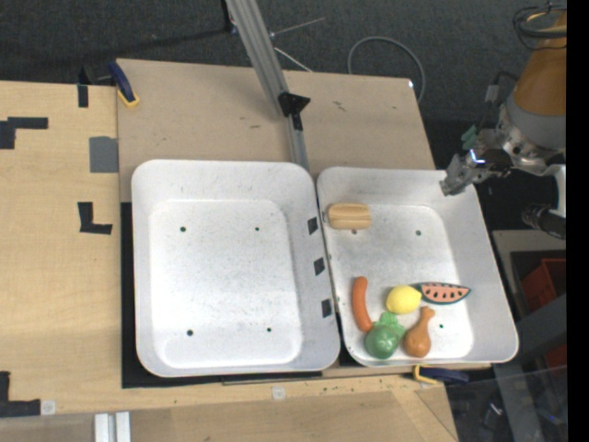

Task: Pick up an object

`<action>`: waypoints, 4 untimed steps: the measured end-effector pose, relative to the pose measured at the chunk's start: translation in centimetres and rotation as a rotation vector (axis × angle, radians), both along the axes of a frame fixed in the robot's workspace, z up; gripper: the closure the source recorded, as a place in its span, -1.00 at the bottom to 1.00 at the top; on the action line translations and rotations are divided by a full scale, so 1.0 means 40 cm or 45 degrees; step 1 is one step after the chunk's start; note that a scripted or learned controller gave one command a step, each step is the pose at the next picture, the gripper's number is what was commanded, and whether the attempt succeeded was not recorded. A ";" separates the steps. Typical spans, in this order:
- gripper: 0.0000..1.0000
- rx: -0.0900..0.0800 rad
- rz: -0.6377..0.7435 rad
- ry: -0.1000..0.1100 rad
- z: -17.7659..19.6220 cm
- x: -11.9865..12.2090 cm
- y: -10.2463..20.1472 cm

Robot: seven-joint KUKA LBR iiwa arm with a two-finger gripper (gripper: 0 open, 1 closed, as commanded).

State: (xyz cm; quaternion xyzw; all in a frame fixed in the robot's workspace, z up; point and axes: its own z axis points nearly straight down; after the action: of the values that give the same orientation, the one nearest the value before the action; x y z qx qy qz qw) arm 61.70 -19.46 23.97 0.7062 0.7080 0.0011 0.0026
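The right bin [460, 212] holds a tan bread roll [349, 216] near its far left side. Clustered at its near end are an orange sausage [361, 303], a yellow lemon [403, 299], a watermelon slice [444, 293], a green vegetable [383, 338] and a brown drumstick [420, 333]. My gripper [457, 179] hangs over the bin's far right rim, well away from all of these. It is small and dark against the rim. Nothing shows in its grasp.
The left bin [156, 274] lies beside the right one. A slanted metal pole [267, 63] runs down to the gap between the bins. The arm's orange band [541, 86] sits at the right edge, with cables behind the bench.
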 end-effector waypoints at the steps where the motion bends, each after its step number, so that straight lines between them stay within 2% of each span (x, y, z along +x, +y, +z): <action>1: 1.00 0.002 -0.001 0.007 0.016 0.001 0.001; 3: 1.00 0.004 0.006 0.009 -0.022 0.043 0.274; 4: 1.00 0.005 0.005 0.011 -0.038 0.018 0.407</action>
State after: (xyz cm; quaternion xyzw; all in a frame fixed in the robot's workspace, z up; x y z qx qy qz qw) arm 62.41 -3.17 22.45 0.7048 0.7094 -0.0006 -0.0017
